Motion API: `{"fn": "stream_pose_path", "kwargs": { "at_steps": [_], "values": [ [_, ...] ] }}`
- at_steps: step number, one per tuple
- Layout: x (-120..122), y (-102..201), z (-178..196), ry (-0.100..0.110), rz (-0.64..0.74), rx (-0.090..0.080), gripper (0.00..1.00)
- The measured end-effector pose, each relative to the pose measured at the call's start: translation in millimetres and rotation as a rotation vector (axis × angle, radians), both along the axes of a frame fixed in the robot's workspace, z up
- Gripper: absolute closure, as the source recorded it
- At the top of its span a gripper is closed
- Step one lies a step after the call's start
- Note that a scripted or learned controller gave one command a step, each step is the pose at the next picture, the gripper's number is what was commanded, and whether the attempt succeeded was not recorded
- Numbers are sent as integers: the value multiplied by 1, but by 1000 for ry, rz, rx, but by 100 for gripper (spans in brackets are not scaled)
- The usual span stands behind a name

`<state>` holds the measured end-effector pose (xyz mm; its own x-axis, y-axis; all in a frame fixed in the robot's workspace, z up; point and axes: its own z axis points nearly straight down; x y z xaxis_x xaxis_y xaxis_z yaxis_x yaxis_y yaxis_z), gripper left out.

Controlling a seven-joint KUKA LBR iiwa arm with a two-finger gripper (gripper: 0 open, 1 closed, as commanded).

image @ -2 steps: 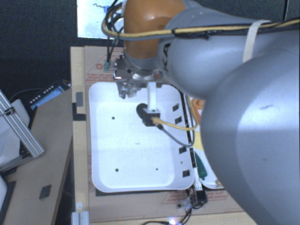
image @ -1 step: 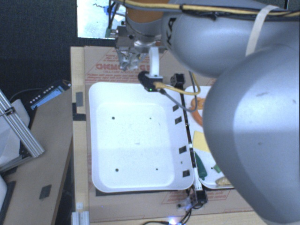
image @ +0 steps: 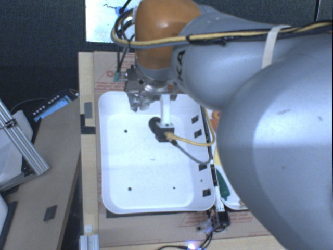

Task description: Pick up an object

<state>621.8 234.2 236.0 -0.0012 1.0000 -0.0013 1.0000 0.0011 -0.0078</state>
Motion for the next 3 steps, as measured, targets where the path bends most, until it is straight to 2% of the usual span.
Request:
{"fn": "stream_pose_path", "kwargs": {
  "at_steps": [1, 2, 3],
  "values": [
    [49, 0, 58, -17, 3, 4, 100],
    [47, 0, 193, -24, 5, 7, 100],
    [46, 0, 308, -23, 6, 6, 100]
  ]
}}
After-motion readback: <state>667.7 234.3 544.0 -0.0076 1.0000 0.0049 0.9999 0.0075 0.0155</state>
